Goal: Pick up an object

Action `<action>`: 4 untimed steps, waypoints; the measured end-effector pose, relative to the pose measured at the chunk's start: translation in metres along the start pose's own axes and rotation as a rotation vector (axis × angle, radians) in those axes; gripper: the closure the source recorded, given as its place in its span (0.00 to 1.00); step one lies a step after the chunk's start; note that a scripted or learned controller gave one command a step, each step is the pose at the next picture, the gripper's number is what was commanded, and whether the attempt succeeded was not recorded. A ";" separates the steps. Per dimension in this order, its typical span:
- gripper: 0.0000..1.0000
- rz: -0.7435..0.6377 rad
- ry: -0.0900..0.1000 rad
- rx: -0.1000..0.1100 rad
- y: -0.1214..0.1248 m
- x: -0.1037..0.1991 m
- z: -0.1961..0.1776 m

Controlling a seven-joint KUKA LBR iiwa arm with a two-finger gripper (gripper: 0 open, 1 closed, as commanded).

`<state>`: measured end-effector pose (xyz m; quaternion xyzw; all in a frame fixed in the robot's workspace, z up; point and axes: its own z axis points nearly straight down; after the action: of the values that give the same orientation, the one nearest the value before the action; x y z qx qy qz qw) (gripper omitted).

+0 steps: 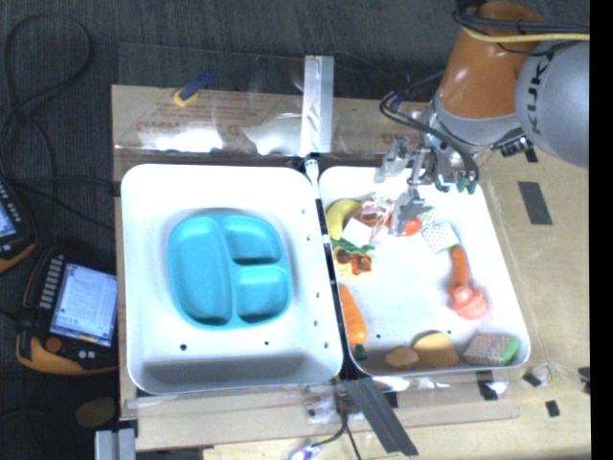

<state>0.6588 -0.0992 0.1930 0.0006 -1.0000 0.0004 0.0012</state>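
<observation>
Though the gripper (414,192) hangs low in the right bin (498,247), its grip cannot be told. Just below-left lie a small packet (362,230) and banana (340,215), crowded together; descending there risks nudging or pinching two things.

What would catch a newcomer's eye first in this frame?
Probably the bright blue compartment tray, sitting alone in the left bin. Next, the arm's orange band at upper right, with the gripper hanging over the far end of the right bin. That bin holds scattered toy food: a banana by the divider, a carrot along the left wall, and a pink piece on the right.
</observation>
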 end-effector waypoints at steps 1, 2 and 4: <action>0.00 0.224 -0.017 0.000 -0.001 0.018 0.069; 0.00 0.382 -0.055 -0.010 -0.005 0.022 0.081; 0.00 0.960 -0.055 -0.025 -0.071 0.019 0.083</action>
<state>0.6398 -0.1706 0.1096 -0.4610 -0.8870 -0.0111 -0.0253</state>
